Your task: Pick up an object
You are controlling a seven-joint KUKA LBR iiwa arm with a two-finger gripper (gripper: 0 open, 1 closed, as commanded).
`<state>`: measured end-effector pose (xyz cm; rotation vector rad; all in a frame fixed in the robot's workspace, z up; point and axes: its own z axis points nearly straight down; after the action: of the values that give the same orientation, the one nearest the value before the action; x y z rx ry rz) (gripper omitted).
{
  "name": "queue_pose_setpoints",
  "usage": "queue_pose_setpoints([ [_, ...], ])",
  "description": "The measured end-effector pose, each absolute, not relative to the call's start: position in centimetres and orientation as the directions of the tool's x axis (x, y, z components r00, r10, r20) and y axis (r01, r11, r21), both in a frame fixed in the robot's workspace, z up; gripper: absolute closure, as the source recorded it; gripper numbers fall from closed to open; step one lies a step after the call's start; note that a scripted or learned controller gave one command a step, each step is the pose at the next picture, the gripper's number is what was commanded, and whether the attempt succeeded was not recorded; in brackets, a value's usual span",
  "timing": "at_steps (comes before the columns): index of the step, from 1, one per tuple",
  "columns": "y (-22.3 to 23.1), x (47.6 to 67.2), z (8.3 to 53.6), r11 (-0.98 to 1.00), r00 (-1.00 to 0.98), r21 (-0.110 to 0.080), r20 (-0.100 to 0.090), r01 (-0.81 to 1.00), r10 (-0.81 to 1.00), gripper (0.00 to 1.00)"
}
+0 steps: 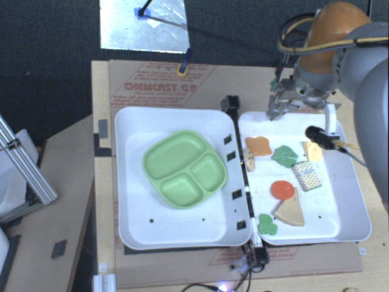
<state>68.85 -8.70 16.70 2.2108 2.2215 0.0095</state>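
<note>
— Cardboard covers the bench [159, 83] under both white bins. Where's the arm?
— Upper right; its gripper [278, 110] hangs over the right bin's [346, 187] far rim, fingers slightly apart, nothing between them.
— And the objects?
— Right of centre: an orange piece [258, 145], green leaf [284, 156], red disc [282, 189]. A green divided plate [183, 168] sits in the left bin [130, 163].

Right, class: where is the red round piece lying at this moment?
The red round piece lies in the right bin, near its middle, just above the tan wedge and left of the patterned block.
</note>
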Motion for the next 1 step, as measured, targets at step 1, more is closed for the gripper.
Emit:
queue_pose_setpoints([
  [1,-8.71,69.06,22.27,0.006,-0.006,0.009,-0.001,1.000,1.000,1.00],
])
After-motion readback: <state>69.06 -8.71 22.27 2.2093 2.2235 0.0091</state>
